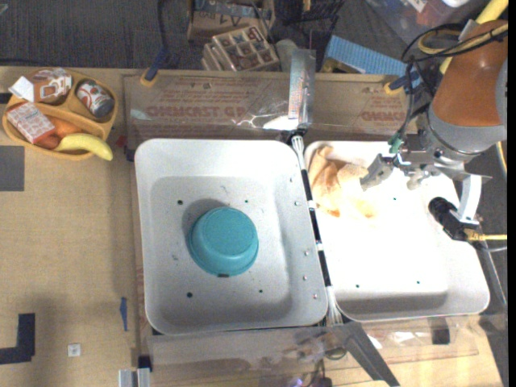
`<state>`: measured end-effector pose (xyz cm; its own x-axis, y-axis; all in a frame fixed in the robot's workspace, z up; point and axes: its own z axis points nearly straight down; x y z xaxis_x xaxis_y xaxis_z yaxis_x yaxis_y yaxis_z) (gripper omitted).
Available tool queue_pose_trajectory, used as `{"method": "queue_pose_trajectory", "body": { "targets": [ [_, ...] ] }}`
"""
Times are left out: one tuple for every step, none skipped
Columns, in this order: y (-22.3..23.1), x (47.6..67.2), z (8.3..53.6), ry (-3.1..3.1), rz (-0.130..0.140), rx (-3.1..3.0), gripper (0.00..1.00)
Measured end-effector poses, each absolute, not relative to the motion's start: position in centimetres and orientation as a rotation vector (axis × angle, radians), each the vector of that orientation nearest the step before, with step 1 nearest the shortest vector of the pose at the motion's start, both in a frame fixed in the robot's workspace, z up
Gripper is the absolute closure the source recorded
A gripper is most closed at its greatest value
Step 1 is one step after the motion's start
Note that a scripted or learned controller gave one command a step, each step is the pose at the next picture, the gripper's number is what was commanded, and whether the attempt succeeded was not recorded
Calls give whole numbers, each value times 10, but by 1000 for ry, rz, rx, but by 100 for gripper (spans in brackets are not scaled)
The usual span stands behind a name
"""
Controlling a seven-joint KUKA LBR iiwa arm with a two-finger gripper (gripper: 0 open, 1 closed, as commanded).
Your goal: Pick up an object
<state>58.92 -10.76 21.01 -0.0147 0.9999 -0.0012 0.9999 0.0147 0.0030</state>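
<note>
1. The fingers [374, 172] of the gripper [395, 176] are seen spread apart, and nothing is held between them.
2. The gripper is located in the upper right of the frame, over the upper part of the right bin [403, 280]. Whether the fingertips touch the bin floor cannot be told.
3. A crumpled tan cloth [332, 180] is found in the upper left corner of the right bin, just left of the nearer finger (contact between the two cannot be confirmed).
4. The rest of the right bin floor, toward the lower right of the frame, is seen as bare white.
5. The arm [472, 87] is seen entering from the right edge of the frame, its orange band above the grey wrist.
6. The left bin [161, 240] is placed at frame centre, touching the right bin along a shared edge.
7. A teal bowl [224, 240] is set upside down near the middle of the left bin, well apart from the gripper.
8. A cardboard strip [210, 103] is laid along the upper edge of both bins.
9. In the upper left of the frame, an orange dish [16, 123] is seen on the bench [56, 240], with a banana [87, 144] at its lower edge.
</note>
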Motion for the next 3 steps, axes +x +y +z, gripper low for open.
{"method": "queue_pose_trajectory", "body": {
  "targets": [
    [-128, 603, 97, 2313, 6, 2116, 0],
    [-99, 605, 92, 2403, 10, 2004, 0],
    [-99, 606, 103, 2398, 16, 2007, 100]
  ]
}}
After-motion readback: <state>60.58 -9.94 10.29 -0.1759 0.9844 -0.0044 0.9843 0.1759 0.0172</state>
